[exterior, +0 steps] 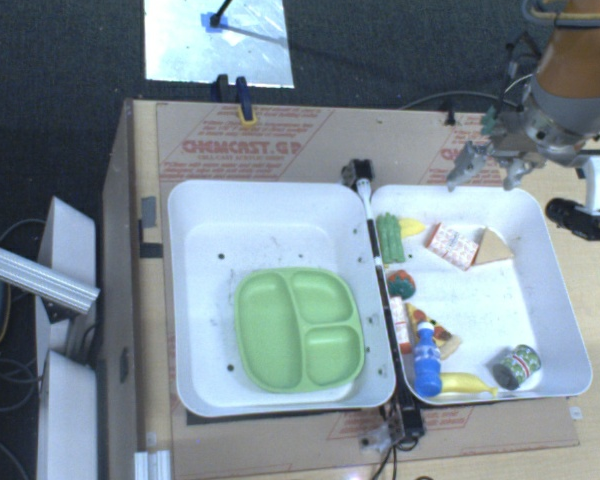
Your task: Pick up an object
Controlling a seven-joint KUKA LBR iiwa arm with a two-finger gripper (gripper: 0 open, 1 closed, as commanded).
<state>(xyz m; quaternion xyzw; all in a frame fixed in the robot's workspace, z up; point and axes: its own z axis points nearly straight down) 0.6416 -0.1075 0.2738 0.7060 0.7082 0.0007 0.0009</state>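
Observation:
My gripper [491, 169] hangs above the far edge of the right bin [550, 268], its two fingers spread open with nothing between them. Below it in that bin lie a small red-and-white box [454, 245] beside a tan wedge [492, 247]. Along the bin's left wall lie a green corn-like piece [390, 238], a yellow piece [411, 228], a round green-and-orange toy [401, 285] and a blue bottle [427, 363]. A banana [466, 382] and a small can [516, 366] rest near the front edge.
The left bin [210, 228] holds a green divided plate [300, 329]. A black clamp [360, 175] sits at the far end of the ridge between the bins. Cardboard [280, 143] lies under both bins. A black fixture [580, 218] juts in at the right.

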